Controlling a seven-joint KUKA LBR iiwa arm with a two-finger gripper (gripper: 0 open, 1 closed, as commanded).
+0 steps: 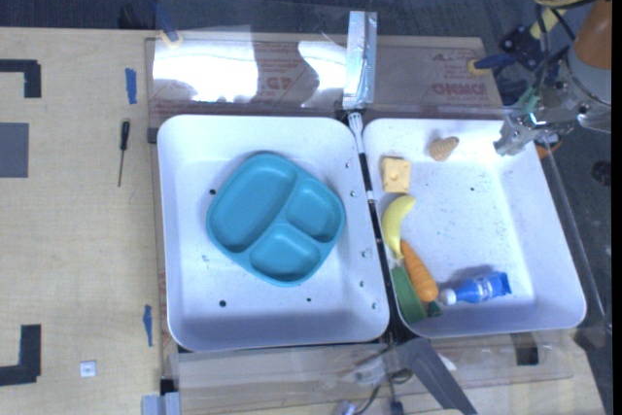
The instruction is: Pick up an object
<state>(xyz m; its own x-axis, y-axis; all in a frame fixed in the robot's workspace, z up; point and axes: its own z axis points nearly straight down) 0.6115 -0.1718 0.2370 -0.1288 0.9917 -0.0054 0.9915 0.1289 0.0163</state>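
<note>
The gripper (517, 133) hangs over the far right corner of the right bin (544, 209), just at its rim, and whether it is spread or pressed together I cannot tell from this angle; nothing shows between its tips. Nearest to it, close to the far edge of that bin, sits a small tan lump (444, 148), apart from the gripper. Moving along the far edge toward the bin's left wall, there's a yellow cheese-like block (396, 173). Just below it, hugging the left wall, a banana (393, 221) lies lengthwise. Next down the same wall comes a carrot (420, 273), tilted, its lower end resting over a green piece (406, 298) tucked into the near left corner. Touching that cluster, along the near edge, a blue bottle (477, 289) lies on its side with its white cap end toward the carrot. Across the divider, the left bin (185, 238) carries a blue divided plate (276, 218), three compartments, sitting around the middle. Out on the bench (68, 238), beside the left bin's far left corner, a screwdriver (122, 149) lies.
</note>
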